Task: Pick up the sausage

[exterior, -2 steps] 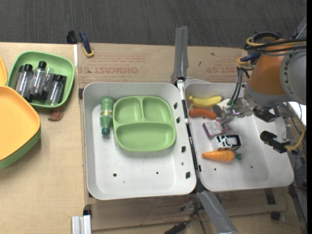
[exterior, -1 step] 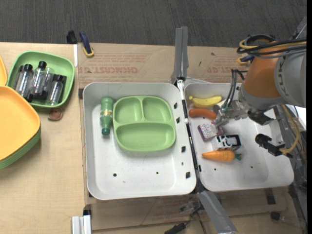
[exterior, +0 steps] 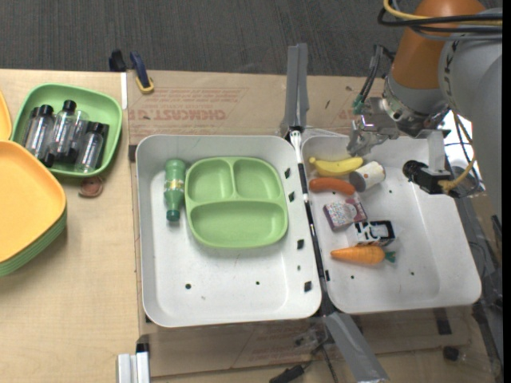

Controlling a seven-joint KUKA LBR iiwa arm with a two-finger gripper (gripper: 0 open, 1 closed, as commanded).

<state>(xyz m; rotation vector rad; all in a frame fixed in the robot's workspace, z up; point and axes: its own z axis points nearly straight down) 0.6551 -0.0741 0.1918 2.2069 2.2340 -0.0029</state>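
The sausage [exterior: 331,186] is a short reddish-orange link lying in the right bin [exterior: 423,286], near its upper left corner. A yellow banana [exterior: 336,164] lies just behind it and a small white cylinder [exterior: 368,174] sits at its right end. My gripper [exterior: 361,140] hangs above the bin's back edge, just behind the banana and up and to the right of the sausage. It is not touching the sausage.
Further down the right bin lie a purple-and-white packet [exterior: 344,213], a black-and-white item [exterior: 375,230] and a carrot [exterior: 360,254]. The left bin [exterior: 223,286] holds a green divided plate [exterior: 236,202] and a green bottle [exterior: 173,187]. Left of the bins sit orange plates [exterior: 28,210] and a green tray [exterior: 104,104] of bottles.
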